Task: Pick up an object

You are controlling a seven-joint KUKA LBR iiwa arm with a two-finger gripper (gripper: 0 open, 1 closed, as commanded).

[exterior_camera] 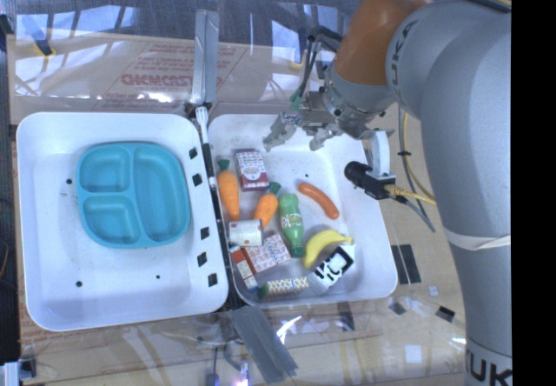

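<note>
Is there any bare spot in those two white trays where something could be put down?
Yes: the left bin has bare floor all round the blue divided plate. The right bin is crowded with toy food; bare floor lies beneath the gripper.

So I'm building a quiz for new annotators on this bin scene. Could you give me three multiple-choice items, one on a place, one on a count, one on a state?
1. Where does the blue divided plate lie?
A. left bin
B. right bin
C. on the bench outside the bins

2. How many toy carrots are in the right bin?
A. none
B. two
C. five

3. What is between the fingers of the gripper?
A. the banana
B. the green bottle
C. nothing

Answers:
1 A, the plate sits in the left bin.
2 B, one carrot and another carrot lie there.
3 C, the open gripper hangs over bare bin floor, above the toys.
</note>
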